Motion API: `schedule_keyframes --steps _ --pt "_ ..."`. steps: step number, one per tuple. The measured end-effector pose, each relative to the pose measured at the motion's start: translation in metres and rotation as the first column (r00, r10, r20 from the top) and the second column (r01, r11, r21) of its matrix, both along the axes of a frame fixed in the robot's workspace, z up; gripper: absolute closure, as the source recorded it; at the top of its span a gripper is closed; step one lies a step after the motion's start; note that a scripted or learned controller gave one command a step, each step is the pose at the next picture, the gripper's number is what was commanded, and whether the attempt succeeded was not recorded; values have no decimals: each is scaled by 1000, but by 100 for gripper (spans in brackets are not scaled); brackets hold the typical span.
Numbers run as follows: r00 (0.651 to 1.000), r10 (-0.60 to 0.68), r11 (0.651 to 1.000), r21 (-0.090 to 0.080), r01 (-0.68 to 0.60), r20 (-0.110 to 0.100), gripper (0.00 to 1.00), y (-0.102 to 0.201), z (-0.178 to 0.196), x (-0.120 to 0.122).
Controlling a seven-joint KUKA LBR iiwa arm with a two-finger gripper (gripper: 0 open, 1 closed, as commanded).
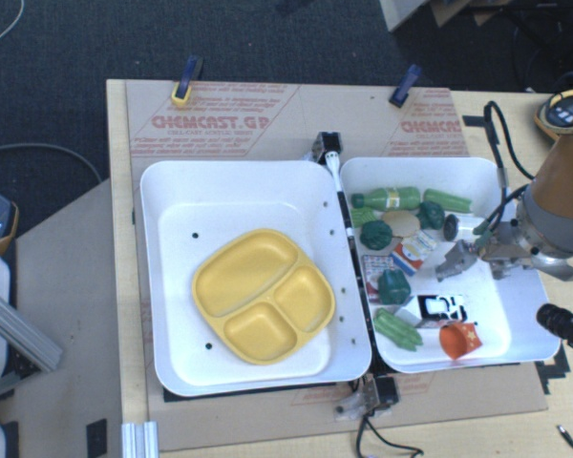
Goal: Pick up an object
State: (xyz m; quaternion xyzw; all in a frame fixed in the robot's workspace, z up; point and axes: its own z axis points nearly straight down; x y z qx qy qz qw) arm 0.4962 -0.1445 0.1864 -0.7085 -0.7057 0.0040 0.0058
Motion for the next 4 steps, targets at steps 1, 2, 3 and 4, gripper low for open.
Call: schedule_keyframes --steps 1,2,3,4 --pt "1000 4 1000 -3 -4 14 0 0 7 3" --pt "1000 3 1000 0 -3 6 0 -4 -53 -4" --pt "1000 4 1000 -1 -4 12 0 -4 -104 -4" --pt "1000 2 1000 -3 -2 16 100 -4 -91 -4"
